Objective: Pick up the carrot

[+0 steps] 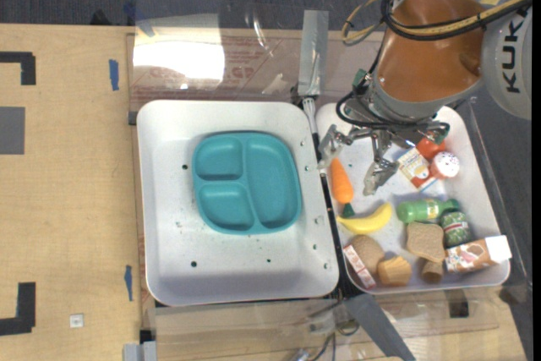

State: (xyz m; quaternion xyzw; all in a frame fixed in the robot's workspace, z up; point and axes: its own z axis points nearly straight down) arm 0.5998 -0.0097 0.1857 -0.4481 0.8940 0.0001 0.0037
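Gripper (359, 155) is spread wide, grasping nothing, over the right bin's (483, 173) left half. Carrot (341, 181) lies hard against that bin's left wall, banana (367, 220) touching its lower end. Risk: a finger hits the wall or nudges the banana, carrot rolls. Cartons and bread crowd the bin's bottom edge; teal tray (248, 182) in left bin is irrelevant.

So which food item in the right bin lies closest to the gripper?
The carrot, orange, against the bin's left wall, just left of the gripper; the banana lies farther down.
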